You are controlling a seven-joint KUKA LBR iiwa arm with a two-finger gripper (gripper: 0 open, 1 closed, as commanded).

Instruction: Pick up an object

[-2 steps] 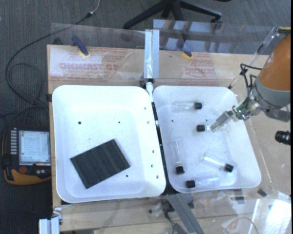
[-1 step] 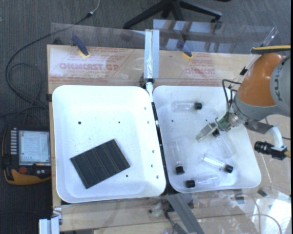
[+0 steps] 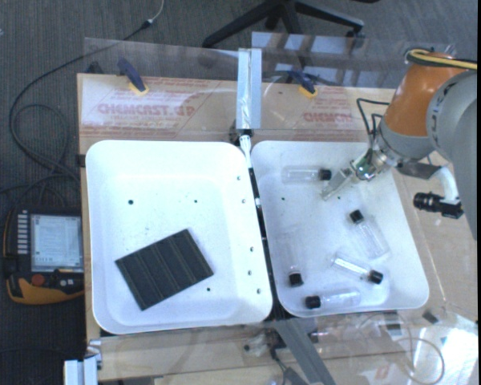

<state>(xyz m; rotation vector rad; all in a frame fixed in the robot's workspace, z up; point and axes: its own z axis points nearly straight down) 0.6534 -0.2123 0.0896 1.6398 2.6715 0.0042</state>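
Reaching in from the right, I hang my gripper (image 3: 339, 185) low over the far part of the right bin (image 3: 401, 295), its two thin fingers (image 3: 333, 188) slanting down and to the left. They look close together with nothing between them, so I hold nothing.

Starting far to my gripper's left, a handheld control pendant (image 3: 44, 253) lies on the floor beside the bench (image 3: 176, 107). Next comes the left bin (image 3: 112, 167), well away from my gripper; a dark ribbed panel (image 3: 164, 268) lies flat and skewed in its near half.

Across the divide, in the right bin, a clear vial (image 3: 306, 173) with a black cap lies on its side just left of my gripper, near its fingertips but apart from them. Toward the near edge, well below my gripper, a loose black cap (image 3: 295, 278) sits by the bin's left wall, and another capped vial (image 3: 331, 299) lies beside it. Below and slightly right of my gripper lies a vial (image 3: 367, 231) with its cap pointing up toward me, and nearer the front another one (image 3: 357, 268) lies slanted, cap to the right.
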